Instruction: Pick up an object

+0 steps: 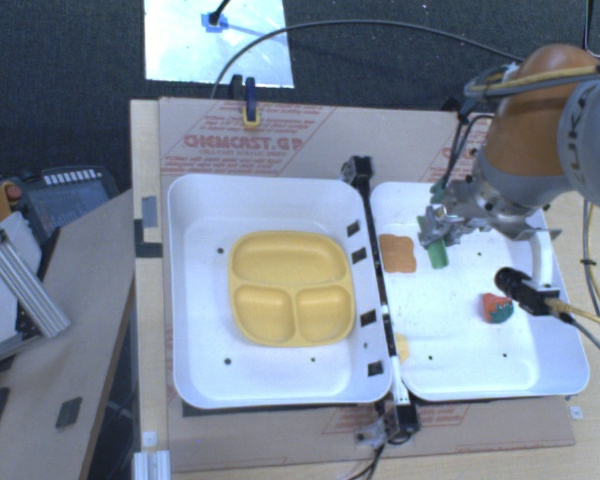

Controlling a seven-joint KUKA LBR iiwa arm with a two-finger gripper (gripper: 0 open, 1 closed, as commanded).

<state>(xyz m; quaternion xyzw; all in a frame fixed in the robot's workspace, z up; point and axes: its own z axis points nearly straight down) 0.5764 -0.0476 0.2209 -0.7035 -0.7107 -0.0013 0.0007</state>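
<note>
My gripper (438, 236) hangs over the upper left part of the right bin (550, 368). A small green piece (438, 256) sits right at its fingertips, upright, and appears to be between them. An orange flat piece (398, 253) lies on the bin floor just left of the gripper. A small red and teal object (497, 308) rests toward the bin's right side. A pale yellow bit (402, 347) lies by the divider at the bin's lower left.
The left bin (195, 368) holds a yellow three-compartment tray (290, 286). A black divider (372, 278) runs between the bins. A black cable connector (525, 293) from the arm hangs over the right bin near the red object.
</note>
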